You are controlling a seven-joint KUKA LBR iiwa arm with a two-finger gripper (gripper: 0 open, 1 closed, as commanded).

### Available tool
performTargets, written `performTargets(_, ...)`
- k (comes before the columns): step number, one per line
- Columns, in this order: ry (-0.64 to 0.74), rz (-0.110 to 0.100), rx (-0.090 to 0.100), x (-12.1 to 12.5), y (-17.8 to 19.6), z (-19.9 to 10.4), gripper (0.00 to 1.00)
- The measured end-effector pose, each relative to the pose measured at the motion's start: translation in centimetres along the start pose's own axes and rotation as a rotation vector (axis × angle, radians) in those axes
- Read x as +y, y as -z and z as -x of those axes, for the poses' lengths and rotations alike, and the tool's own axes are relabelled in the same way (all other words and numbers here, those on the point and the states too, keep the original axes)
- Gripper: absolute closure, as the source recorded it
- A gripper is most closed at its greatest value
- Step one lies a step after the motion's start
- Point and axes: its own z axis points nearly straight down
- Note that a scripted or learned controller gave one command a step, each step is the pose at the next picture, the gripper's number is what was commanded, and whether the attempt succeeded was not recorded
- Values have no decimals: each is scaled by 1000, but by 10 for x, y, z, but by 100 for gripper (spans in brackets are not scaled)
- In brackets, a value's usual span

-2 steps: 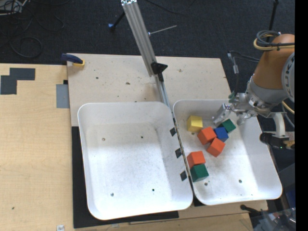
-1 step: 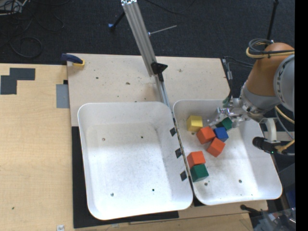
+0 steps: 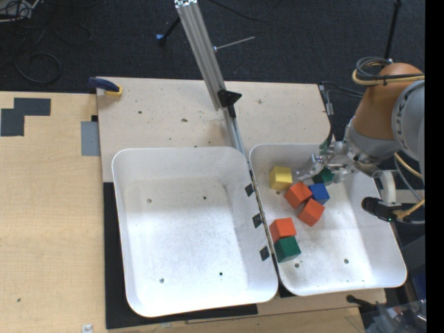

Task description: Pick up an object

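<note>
The right bin [image 3: 361, 269] holds several small blocks. A yellow block [image 3: 281, 178] lies at its upper left. An orange block [image 3: 298, 194] lies beside a blue block [image 3: 320, 192], with another orange block [image 3: 311, 211] just below them. Lower down, a third orange block [image 3: 282, 228] touches a green block [image 3: 287, 248] near the divider. My gripper [image 3: 326, 170] is low in the bin's upper part, right above the blue block, with a bit of green [image 3: 327, 178] showing beneath it. The gripper's metal parts hide what lies under it.
The left bin [image 3: 139, 186] sits beside the right one, with black clips [image 3: 257, 220] along the shared edge. A slanted aluminium bar [image 3: 205, 54] rises behind the bins. The arm's orange band [image 3: 381, 109] and cables occupy the right side.
</note>
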Motion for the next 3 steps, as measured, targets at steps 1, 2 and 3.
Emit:
performTargets(1,-1,0,0,1,10,1,100)
performTargets(2,2,-18,5,-1,56,-4,100)
performTargets(3,3,-20,5,-1,77,-3,100)
